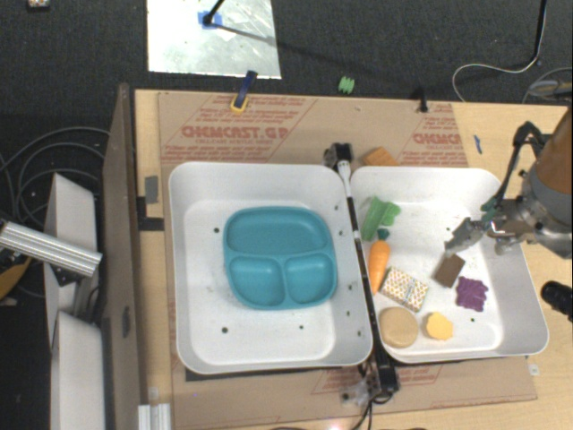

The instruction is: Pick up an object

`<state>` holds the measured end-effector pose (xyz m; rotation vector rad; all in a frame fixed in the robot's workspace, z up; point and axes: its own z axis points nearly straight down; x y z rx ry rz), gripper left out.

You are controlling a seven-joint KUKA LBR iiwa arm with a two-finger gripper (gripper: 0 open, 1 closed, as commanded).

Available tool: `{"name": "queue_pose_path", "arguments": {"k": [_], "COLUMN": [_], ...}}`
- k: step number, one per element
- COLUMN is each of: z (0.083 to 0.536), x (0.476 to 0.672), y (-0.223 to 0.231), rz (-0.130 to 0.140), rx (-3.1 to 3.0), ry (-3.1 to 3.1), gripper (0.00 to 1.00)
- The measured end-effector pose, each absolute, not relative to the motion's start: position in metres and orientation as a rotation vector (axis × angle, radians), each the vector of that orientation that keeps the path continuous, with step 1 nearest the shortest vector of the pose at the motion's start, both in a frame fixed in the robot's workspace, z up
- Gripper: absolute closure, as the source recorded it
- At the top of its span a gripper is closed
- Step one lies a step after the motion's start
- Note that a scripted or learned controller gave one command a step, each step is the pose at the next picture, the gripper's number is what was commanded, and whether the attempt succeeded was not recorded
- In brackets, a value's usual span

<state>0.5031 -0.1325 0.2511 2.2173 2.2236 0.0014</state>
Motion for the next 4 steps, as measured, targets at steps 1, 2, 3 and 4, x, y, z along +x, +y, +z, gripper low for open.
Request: {"name": "queue_pose_path", "arguments": {"k": [1, 2, 3, 4], "z": [0.139, 0.083, 0.084, 0.086], "x": [0.559, 0.540, 0.485, 0.587], "y": [-0.168, -0.178, -0.201, -0.194], "rz": [-0.005, 0.001, -0.002, 0.010], "rx": [2.223, 2.223, 2.226, 2.204], "ry": [2.225, 2.220, 2.218, 2.224], "gripper": [0.00, 0.00, 0.00, 0.00]}}
